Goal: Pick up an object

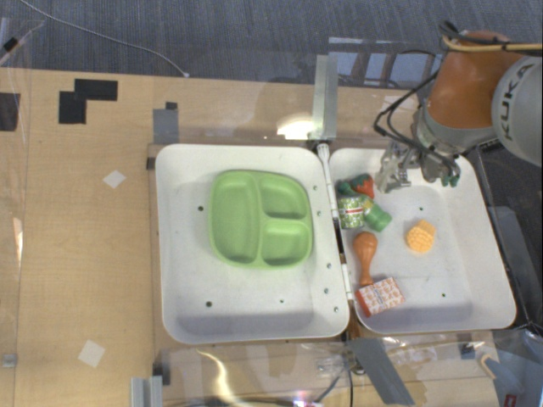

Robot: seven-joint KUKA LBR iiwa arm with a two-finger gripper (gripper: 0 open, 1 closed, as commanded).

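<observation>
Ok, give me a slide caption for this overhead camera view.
KUKA arm's gripper above right bin of toy food; green divided plate in left bin.

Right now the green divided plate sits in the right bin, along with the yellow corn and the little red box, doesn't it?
Not quite. The camera view shows the green divided plate in the left bin, by itself. The yellow corn and the little red box are indeed in the right bin.
</observation>
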